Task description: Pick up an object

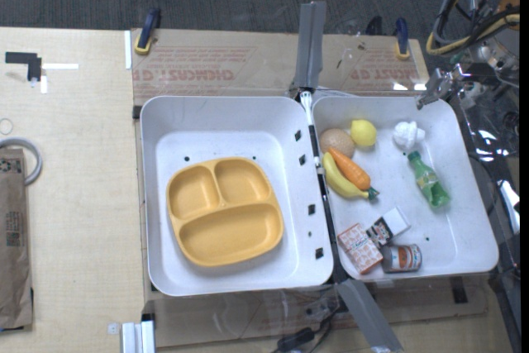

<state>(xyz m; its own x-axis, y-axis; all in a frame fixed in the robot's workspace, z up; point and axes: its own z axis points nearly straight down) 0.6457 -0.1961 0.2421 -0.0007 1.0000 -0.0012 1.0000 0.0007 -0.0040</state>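
Objects for picking: nine or so small items, all lying in the right bin (471, 202); none is lifted.
Near edge, right bin: a tin can (402, 258) on its side, touching a small red-and-white carton (359, 249) to its left.
Just beyond the can: a small white box (396, 220), beside a small dark item too small to identify.
Left bin (248, 136): one yellow divided plate (225, 211), three compartments, flat on the floor of the bin.
Right bin, middle right: a green bottle (427, 180) on its side, apart from the other items.
Right bin, middle left: a carrot (350, 168) lying across a banana (339, 180), near the wall between the bins.
Right bin, far part: a brown rounded item (336, 141) touching the banana; a lemon (363, 133) just to its right; a white crumpled item (407, 134) near the bottle's cap.
Gripper (438, 88): at the far right corner of the right bin, above the rim, holding nothing visible; whether open or closed cannot be told.
Beyond the bins: cardboard sheet (198, 66) held by blue clamps (149, 29).
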